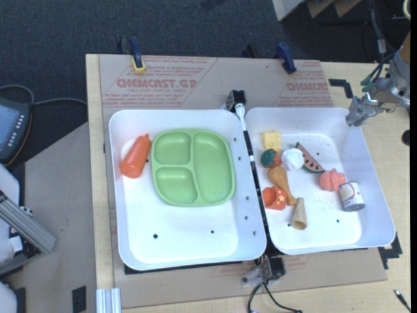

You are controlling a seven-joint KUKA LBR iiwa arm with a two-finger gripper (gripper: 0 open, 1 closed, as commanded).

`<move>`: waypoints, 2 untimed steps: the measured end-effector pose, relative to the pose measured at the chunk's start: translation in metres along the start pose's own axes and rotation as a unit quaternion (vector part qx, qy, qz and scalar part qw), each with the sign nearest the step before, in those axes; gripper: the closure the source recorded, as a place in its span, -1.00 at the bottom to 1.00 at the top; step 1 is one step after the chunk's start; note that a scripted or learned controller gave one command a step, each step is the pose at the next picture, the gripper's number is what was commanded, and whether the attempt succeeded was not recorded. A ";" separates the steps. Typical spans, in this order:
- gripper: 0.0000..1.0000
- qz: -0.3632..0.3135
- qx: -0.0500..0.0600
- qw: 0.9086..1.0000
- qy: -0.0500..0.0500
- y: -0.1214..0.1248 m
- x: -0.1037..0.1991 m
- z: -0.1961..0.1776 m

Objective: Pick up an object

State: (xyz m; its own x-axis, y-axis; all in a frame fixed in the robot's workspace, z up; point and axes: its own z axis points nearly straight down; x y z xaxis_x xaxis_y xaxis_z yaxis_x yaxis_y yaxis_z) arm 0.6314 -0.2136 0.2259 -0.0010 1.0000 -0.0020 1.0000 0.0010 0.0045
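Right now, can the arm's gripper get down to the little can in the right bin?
Probably yes. The gripper sits at the right bin's far right corner, and the can lies near the right wall with open space above; only the pink toy touches its left side.

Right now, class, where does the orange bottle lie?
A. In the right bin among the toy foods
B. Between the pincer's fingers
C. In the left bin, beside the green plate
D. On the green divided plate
C: the orange bottle lies on the left bin's floor, just left of the green plate, not on it.
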 end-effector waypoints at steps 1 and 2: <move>1.00 -0.001 0.004 1.000 0.002 -0.030 0.037 -0.010; 1.00 -0.001 0.004 1.000 0.002 -0.066 0.086 -0.008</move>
State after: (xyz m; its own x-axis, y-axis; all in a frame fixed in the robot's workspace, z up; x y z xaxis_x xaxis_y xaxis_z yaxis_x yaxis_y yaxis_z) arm 0.5650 -0.1278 0.2332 -0.0032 1.0000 0.0025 1.0000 0.0032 -0.0040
